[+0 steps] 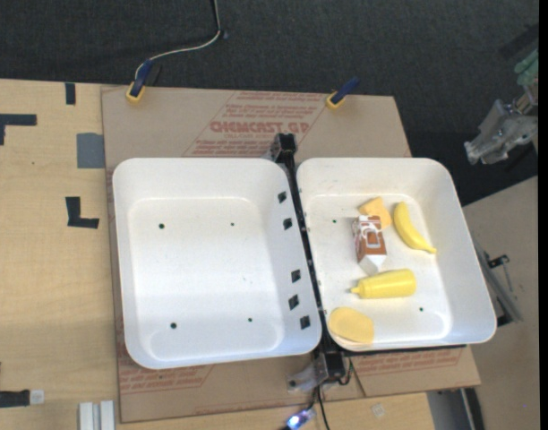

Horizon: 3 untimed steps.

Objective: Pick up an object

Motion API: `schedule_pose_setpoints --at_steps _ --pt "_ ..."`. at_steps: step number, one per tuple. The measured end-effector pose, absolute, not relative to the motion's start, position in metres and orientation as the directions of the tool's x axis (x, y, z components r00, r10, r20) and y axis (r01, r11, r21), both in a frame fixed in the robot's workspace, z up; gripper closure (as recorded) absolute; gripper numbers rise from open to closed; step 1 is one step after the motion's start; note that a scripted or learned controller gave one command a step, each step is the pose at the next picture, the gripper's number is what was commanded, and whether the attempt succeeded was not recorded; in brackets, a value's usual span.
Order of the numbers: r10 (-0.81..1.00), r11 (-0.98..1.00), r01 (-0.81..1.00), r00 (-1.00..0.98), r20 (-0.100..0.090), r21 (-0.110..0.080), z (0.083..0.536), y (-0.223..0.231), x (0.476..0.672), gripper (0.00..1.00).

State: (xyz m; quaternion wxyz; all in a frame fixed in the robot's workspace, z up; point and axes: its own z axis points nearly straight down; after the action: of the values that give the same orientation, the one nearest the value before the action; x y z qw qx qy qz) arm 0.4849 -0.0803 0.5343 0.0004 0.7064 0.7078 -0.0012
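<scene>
Closest to you, at the right bin's six o'clock rim, sits a flat yellow disc, smooth and low, hard to pinch. Just above it lies a plump yellow squeeze bottle, rounded and likely slippery. At the bin's centre rests a brown-and-white carton, boxy with flat faces, touching a yellow wedge at twelve o'clock. A curved banana lies toward two o'clock. You would do best to target the carton, closing across its flat long sides. The gripper hangs off the bin at two o'clock; whether it is spread or pressed together, you cannot tell. The left bin adjoins.
</scene>
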Motion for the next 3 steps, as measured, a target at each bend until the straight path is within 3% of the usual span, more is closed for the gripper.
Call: schedule_pose_setpoints --at_steps 1,2,3 --pt "1.000 0.006 1.000 -0.006 0.001 -0.013 0.414 -0.013 0.483 1.00" --pt "1.000 0.005 1.000 -0.005 -0.001 -0.010 0.287 0.025 0.564 1.00" --pt "1.000 0.004 1.000 -0.004 0.000 0.000 0.318 0.055 0.585 1.00"
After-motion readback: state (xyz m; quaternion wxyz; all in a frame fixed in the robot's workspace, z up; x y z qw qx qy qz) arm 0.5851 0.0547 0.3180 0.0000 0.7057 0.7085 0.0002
